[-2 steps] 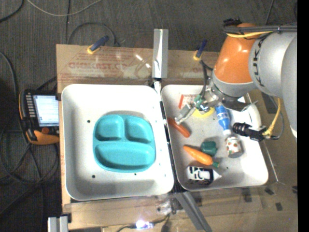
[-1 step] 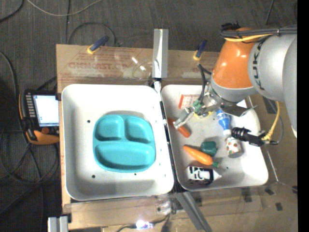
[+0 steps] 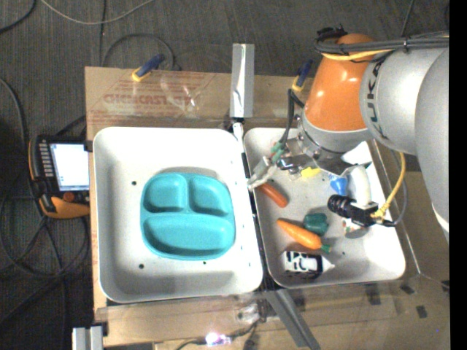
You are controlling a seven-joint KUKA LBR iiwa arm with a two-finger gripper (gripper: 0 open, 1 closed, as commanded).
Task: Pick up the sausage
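The sausage [image 3: 274, 194], short and orange-red, lies in the right bin [image 3: 387, 265] near its left wall. My gripper [image 3: 264, 175] hangs just above and to the left of it, close to the sausage's upper end, under the orange-banded wrist. Nothing can be seen held in it. The wrist covers the far part of the right bin.
A carrot [image 3: 299, 232] with a green end lies below the sausage, next to a dark green piece [image 3: 316, 220]. A black-and-white box [image 3: 302, 262] sits at the front. A blue-and-white object [image 3: 357, 181] and a yellow bit [image 3: 310, 172] lie further right. The left bin [image 3: 117, 195] holds a turquoise divided plate [image 3: 188, 215].
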